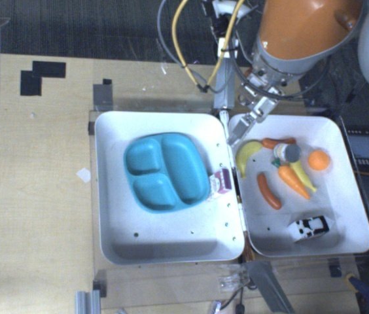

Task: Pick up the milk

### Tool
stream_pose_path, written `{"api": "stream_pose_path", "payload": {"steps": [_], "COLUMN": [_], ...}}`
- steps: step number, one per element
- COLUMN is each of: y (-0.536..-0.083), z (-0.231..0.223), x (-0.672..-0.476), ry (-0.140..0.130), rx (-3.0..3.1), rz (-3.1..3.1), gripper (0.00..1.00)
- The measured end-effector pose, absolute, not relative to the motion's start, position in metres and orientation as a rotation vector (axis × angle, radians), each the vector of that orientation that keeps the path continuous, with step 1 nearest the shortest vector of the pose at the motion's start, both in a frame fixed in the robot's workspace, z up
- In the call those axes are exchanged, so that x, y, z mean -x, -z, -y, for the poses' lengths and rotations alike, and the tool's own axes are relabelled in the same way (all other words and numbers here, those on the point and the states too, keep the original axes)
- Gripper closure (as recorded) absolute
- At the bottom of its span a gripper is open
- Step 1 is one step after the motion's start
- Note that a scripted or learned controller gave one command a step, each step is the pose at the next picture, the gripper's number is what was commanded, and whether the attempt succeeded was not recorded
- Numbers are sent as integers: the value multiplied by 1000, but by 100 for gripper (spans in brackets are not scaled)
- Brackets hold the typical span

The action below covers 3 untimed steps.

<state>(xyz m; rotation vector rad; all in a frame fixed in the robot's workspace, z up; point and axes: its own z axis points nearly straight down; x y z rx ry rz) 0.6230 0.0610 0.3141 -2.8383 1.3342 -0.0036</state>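
Note:
The milk (311, 227) is a small carton with black and white cow patches. It lies on its side near the front edge of the right bin (353, 195). My gripper (243, 124) hangs at the back of the bench, over the divide between the two bins. It is well apart from the milk, up and to the left of it, and nothing shows in its grasp.
The right bin also holds a yellow fruit (248, 156), a bottle with a grey cap (282, 146), an orange (319, 160), a carrot (293, 181) and a red sausage (269, 191). The left bin (112, 195) holds a blue divided plate (165, 171) and a small purple packet (222, 182).

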Motion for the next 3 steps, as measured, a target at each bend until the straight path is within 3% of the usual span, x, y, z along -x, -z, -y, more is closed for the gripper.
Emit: {"api": "stream_pose_path", "payload": {"steps": [1, 2, 3], "y": [-185, -111, -122], "z": [-108, -135, -135], "x": [-654, -669, -671], "ry": [1, 3, 16], "rx": [3048, 3076, 3069], "rz": [-739, -606, -612], "gripper": [0, 0, 100]}}
